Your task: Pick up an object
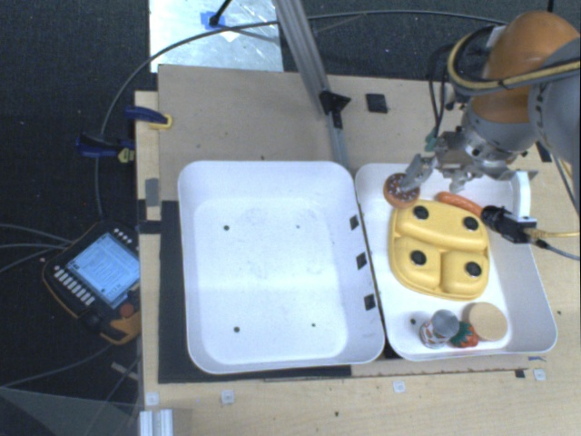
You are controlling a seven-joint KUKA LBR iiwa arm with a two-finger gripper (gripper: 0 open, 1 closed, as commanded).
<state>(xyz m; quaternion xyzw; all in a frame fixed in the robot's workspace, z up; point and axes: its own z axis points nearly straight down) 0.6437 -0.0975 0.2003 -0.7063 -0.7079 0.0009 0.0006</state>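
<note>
In the right bin (536, 307) the gripper (406, 186) touches a small brown disc (397, 189), its grip impossible to tell, so it should close squarely before lifting.

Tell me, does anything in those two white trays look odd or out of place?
Nothing looks spilled or broken. One oddity: every item is crowded into the right bin. The big yellow tray sits tilted, with a small brown disc and an orange piece squeezed behind it and a tan disc in front. The gripper hovers by the brown disc.

A tan bench (245, 125) stands on dark carpet (64, 53) (cables trailing).
</note>
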